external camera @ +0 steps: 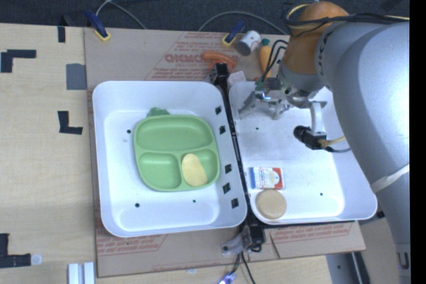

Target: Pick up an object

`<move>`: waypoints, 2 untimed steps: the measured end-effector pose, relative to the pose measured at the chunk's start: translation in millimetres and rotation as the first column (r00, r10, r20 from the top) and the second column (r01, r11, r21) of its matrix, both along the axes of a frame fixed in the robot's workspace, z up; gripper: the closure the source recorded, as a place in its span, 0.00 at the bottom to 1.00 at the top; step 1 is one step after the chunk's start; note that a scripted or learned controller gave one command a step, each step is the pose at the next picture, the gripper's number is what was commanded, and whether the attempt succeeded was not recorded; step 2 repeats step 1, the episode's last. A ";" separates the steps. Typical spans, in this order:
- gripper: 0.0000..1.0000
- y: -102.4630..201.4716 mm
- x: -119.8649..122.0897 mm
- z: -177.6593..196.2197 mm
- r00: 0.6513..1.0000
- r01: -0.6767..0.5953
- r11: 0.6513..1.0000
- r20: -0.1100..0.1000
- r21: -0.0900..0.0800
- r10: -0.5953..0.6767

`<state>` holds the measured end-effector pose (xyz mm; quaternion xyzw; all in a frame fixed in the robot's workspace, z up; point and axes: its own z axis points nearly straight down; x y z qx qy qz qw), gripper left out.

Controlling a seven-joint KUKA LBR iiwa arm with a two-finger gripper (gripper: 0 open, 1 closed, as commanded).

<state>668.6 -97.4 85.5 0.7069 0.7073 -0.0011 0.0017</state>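
- The arm point(359, 70) sweeps in from three o'clock, its big grey body covering the right bin's far corner, orange band up at one o'clock.
- The right bin point(333, 206) sits under it, floor mostly bare; the left bin point(113, 163) lies alongside at nine o'clock, the two touching along the middle seam.
- In the left bin rests a green divided tray point(166, 136), flat, with a yellow lump point(194, 169) lying in its lower right compartment.
- The gripper point(273, 106) hovers over the right bin's twelve o'clock end, near the rim. Whether the claw is open or closed, I cannot tell; the metal parts blur together and nothing visibly sits in it.
- Down at six o'clock in the right bin: a small white and red packet point(265, 177), and just below it, nearly touching, a tan round disc point(271, 204).
- So, my read: nothing is picked yet. Candidates lie well apart from the gripper, at the opposite end of the bin.
- What is left looks like everything: travel toward six o'clock, descend, close, lift.
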 end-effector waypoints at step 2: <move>0.00 -3.3 0.2 0.1 1.000 -0.001 1.000 0.000 0.001 0.001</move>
